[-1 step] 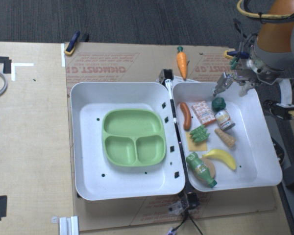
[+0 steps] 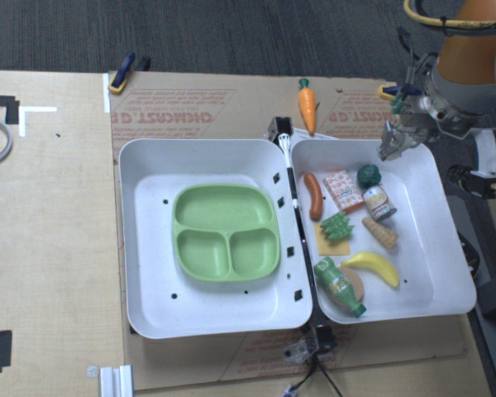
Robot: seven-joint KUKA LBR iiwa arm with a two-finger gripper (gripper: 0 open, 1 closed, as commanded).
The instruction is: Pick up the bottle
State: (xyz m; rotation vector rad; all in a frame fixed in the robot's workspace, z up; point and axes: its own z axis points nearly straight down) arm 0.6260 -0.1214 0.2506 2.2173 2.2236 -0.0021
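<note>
Green bottle (image 2: 340, 285) lying in right bin (image 2: 446, 246) | arm (image 2: 467, 48) above far rim

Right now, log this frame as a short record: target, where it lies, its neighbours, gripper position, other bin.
target: green bottle
location: near left corner of the right bin, lying on its side
neighbours: banana beside it; cookie under it
gripper: at the right bin's far edge, apart from the bottle
grasp: none seen
left bin: holds a green divided plate
outside bins: carrot on the cardboard

Glossy green plastic bottle (image 2: 340, 285), smooth white plastic bins (image 2: 145, 246), matt green tray (image 2: 226, 232), brown cardboard (image 2: 178, 110)
</note>
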